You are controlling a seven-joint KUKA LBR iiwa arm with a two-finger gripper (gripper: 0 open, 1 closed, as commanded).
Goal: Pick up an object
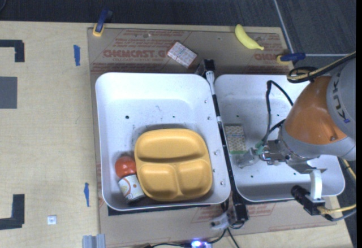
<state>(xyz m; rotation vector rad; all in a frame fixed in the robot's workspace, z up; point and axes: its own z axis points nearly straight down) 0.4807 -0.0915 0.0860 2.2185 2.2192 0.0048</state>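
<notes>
While the gripper (247, 156) hangs low in the right bin (283, 185), just below the small mesh-patterned pad (235, 137), you are at the approach step. I cannot tell you how its jaws stand. Next, centre over the pad, descend, then close.

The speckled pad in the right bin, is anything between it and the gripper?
Nothing visible. The gripper sits just below the speckled pad in the right bin, with bare floor between them.
</notes>
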